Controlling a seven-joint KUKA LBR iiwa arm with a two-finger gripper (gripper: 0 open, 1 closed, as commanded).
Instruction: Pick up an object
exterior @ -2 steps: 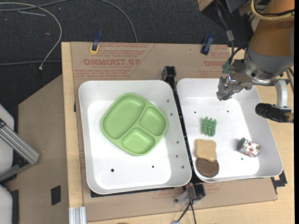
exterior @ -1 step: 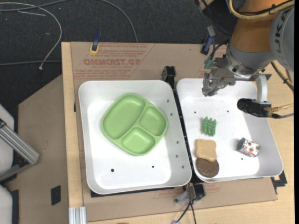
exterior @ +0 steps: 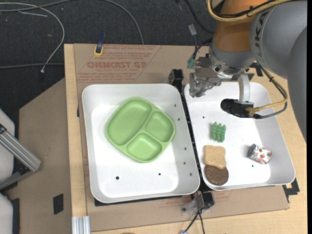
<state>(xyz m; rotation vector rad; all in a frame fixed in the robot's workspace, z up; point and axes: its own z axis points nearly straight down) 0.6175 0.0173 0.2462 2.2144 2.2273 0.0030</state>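
Camera view: end effector point(exterior: 199, 88) nr bin point(exterior: 280, 145) edge

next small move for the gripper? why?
Probably shift toward the camera and descend over the green ridged piece. The gripper hangs at the right bin's far edge with nothing between its fingers; that piece lies nearest, apart from the others.

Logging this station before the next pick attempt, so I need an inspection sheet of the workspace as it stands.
Surface: two white bins, left bin and right bin, on cardboard.
Job's things: green divided plate in left bin; green ridged piece, tan bread slice, brown round piece and small white can in right bin.
Clutter: blue clip on cardboard.
Grippers: gripper over right bin's far left corner, holding nothing visible.
Cables: grey cable on dark floor; yellow cable on arm.
Surroundings: metal rail at left.
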